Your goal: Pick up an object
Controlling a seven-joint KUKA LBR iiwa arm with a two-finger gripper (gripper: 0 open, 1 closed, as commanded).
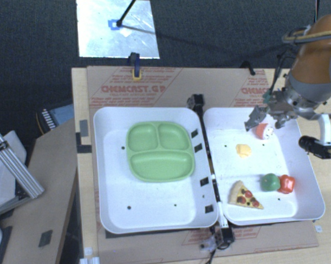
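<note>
**Gripper over red-and-white toy in right bin**

Red-and-white toy (pixel 264 132) at the far side of the right bin (pixel 305 175), directly under the gripper (pixel 266 118). Fingers spread to either side above it, one dark tip to the left, the other to the right; spread apart, not clamped on anything. Possibly touching the toy's top, though too blurred at that spot to be sure. Toy resting on the bin floor, not lifted.

Just nearer the camera, a small yellow piece (pixel 243 150), apart from the toy. Further toward the near rim, a green ball (pixel 269 182) touching a red pepper (pixel 286 184) on its right. Left of those, a pizza slice (pixel 244 196) lying flat, point toward the near right.

Arm (pixel 314 64) entering from the right, orange band above the grey wrist, angled down toward the bin's far edge.

Left bin (pixel 109 158) side by side with the right one, joined along a dark hinge strip. In it, a green tray (pixel 159 151) with three compartments, lying flat near the middle.

Both bins on a cardboard sheet (pixel 147 86) on the tabletop (pixel 52 160). Beyond it, a shiny foil square (pixel 105 28) on dark carpet.
</note>
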